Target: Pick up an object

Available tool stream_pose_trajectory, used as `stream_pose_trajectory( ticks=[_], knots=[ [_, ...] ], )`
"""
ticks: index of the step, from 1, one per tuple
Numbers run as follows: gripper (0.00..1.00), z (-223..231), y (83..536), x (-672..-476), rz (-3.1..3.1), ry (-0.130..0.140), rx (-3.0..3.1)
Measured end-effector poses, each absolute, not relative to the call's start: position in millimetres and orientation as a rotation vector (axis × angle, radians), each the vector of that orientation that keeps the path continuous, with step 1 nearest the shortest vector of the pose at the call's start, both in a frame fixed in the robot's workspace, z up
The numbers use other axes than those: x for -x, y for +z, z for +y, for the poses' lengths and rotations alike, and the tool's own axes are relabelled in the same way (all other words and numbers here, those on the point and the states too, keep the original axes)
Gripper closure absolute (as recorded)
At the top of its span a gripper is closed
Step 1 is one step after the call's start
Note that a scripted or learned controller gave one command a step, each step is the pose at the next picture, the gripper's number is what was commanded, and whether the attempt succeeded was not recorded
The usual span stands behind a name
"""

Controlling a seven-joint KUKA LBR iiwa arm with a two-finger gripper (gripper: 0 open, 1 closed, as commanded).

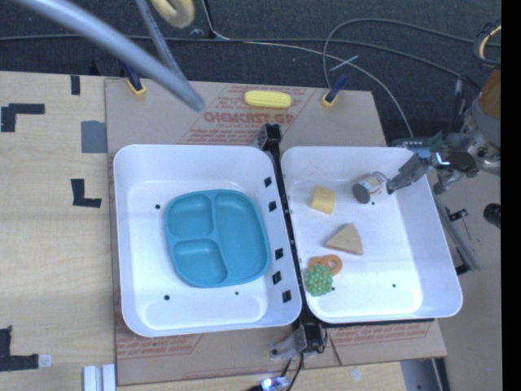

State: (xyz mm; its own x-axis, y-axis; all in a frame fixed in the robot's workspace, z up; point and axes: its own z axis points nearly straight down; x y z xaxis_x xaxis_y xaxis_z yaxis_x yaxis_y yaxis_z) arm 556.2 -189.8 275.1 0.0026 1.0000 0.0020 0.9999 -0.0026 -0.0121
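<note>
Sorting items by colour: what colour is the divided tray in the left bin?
The divided tray is light blue, clearest in the camera view.

Two white bins [130,218]; one blue tray [216,236]; perhaps five small objects [344,239].

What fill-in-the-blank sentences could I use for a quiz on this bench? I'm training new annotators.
1. The blue divided plate lies in the ____ bin.
2. The hand reaches into the right bin from the ____ side of the view.
3. The green ball lies below the tan ____.
4. Beyond the bins, on the cardboard, lies a ____ object.

Missing words: left; right; wedge; yellow
</note>
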Motion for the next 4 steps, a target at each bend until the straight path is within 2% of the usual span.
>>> stream_pose_trajectory(
  ticks=[1, 2, 3, 4],
  knots=[
    [0.0, -189, 281, -558.3, -2.222, 0.002, 2.22],
    [0.0, -184, 228, -548.3, -2.219, 0.006, 2.217],
    [0.0, -186, 165, -552.9, -2.219, 0.007, 2.216],
    [0.0, -194, 112, -545.8, -2.218, 0.007, 2.218]
  ],
)
